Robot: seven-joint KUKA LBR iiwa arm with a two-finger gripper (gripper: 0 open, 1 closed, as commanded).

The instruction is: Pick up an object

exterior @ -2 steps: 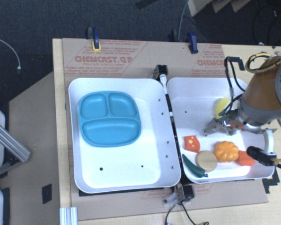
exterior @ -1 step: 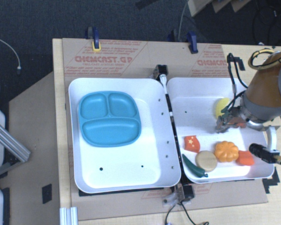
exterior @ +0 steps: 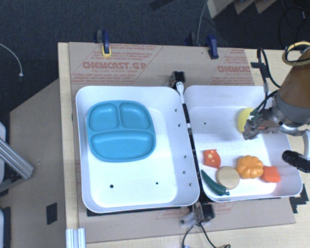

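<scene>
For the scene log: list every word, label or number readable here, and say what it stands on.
"CHEMCAST G P": red print on the brown protective sheet of the bench, behind the left bin; last letters uncertain.
"CHEMCAS...": same print behind the right bin, cut off by the arm.
Smaller red lines beneath both: too blurred to read.
Bins, blue plate and toys: no text.

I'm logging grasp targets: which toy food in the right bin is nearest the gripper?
The yellow one, right beside the gripper; the other toys lie along the bin's near edge.
</scene>
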